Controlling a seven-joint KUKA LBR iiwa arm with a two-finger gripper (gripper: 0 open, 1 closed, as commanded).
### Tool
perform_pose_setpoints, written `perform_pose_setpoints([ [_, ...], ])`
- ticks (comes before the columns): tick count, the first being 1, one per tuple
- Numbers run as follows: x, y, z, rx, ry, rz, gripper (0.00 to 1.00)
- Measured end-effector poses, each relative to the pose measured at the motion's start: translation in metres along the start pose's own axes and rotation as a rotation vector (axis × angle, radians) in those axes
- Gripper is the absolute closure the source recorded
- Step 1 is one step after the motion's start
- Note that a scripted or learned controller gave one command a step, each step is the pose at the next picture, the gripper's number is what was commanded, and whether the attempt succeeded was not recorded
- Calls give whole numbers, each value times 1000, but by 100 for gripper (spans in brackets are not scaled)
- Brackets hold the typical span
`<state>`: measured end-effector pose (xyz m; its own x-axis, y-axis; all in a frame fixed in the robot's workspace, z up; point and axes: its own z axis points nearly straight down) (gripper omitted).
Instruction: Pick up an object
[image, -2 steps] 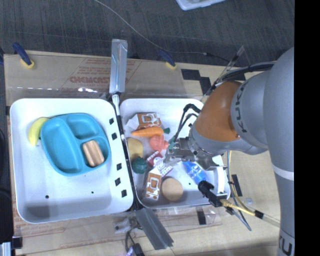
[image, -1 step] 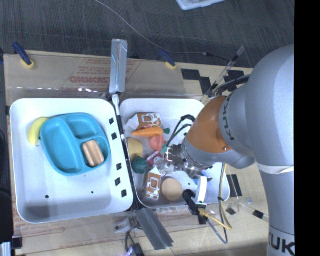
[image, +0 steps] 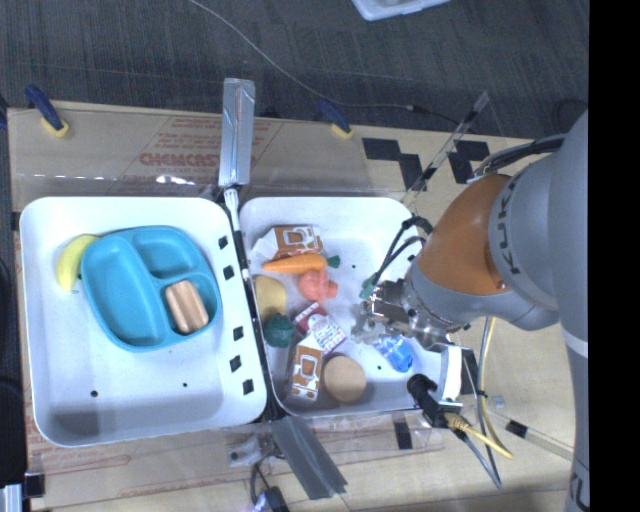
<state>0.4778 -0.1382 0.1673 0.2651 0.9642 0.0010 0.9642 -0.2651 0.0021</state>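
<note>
The right bin (image: 345, 212) holds a jumble of toy food. There is a brown carton (image: 295, 240), an orange carrot (image: 294, 265), a pink piece (image: 318, 287), a pale yellow piece (image: 268, 295), a dark green item (image: 278, 328), a small red and white packet (image: 322, 330), a second carton (image: 307, 372) and a tan ball (image: 344, 380). My gripper (image: 378, 312) is low in the right half of this bin, just right of the packet. A small blue object (image: 397, 353) lies directly below the gripper body, partly hidden by it.
The left bin (image: 120, 400) holds a blue divided plate (image: 145, 285) with a brown roll (image: 186, 305) in one compartment, and a yellow banana (image: 68, 260) beside it. A metal divider (image: 237, 130) runs between the bins. The orange-banded arm (image: 480, 245) covers the right bin's right wall.
</note>
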Motion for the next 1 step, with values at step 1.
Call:
perform_pose_setpoints([
  [1,0,-1,2,5,0,0,0],
])
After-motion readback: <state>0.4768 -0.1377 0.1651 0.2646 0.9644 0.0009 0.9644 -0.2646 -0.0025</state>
